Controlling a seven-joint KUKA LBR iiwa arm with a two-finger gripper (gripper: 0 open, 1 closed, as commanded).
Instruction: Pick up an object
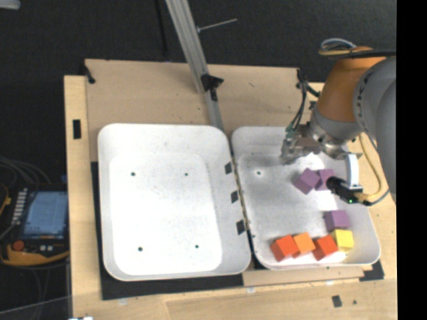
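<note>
Gripper (293,147) hangs over the right white bin (267,199); whether it is parted, I cannot tell. Just beside it (toward the arm) lie two purple blocks (313,179); further, orange blocks (293,245) hug the near rim.

Two bins sit side by side on the bench (133,99). Blocks (310,245) line the right bin's (267,199) near edge; the left bin (167,199) lies beside it.
</note>
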